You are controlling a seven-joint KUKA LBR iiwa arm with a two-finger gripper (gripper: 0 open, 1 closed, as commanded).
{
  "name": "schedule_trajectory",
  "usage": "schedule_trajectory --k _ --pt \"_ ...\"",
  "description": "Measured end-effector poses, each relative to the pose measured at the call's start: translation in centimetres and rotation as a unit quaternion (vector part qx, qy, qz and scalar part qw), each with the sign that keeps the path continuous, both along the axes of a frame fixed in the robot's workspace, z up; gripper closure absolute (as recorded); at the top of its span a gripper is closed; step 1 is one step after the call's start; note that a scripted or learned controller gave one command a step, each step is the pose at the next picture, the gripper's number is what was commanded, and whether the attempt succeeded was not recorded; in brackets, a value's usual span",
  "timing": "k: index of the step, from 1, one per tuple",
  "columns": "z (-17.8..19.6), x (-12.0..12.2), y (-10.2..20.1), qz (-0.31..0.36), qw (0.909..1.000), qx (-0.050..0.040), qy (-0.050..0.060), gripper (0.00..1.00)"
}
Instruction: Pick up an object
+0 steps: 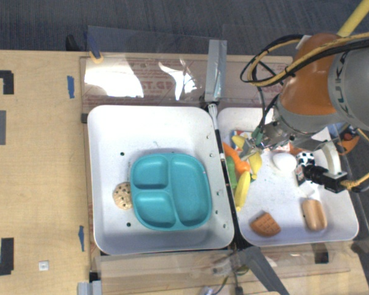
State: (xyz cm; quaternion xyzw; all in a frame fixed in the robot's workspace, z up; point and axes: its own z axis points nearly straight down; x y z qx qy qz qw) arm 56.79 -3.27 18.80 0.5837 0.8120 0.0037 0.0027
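Pale wood makes up the worktop point(37, 183), on which two shallow white bins are set side by side. The left bin point(104, 128) is taken up mostly by a teal divided tray point(170, 190), with a speckled cookie point(122, 195) lying against the tray's left edge. The right bin point(338, 226) is reached into from the right by the grey arm point(320, 85) with its orange band.

The gripper point(258, 141) is seen low over the upper left part of the right bin, just above a cluster of toy food packed along the bin's left wall: a yellow banana point(241, 188), an orange carrot point(232, 158) and a green piece point(231, 176) between them. Whether the fingers are spread or pressed together cannot be told, since they are blurred against the clutter; nothing is clearly seen between them.

Further right a white egg-like piece point(283, 161) is found just beside the gripper. A bread roll point(313, 214) and a brown wedge point(265, 224) lie near the front edge, well apart from the gripper.

The task is judged to be at the reaching stage: no object has been lifted clear, and the grasp and the lift are left to be done.
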Motion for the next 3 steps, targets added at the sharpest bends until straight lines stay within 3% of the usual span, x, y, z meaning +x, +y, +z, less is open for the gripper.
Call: schedule_trajectory --k 1,2,3 --pt "-0.4 -0.2 -0.4 -0.003 1.0000 -0.0014 0.004 0.00" --pt "1.5 1.3 -3.2 0.102 0.9948 -0.0030 0.001 0.00" --pt "-7.8 5.3 -7.8 0.234 0.9722 -0.0031 0.003 0.00"
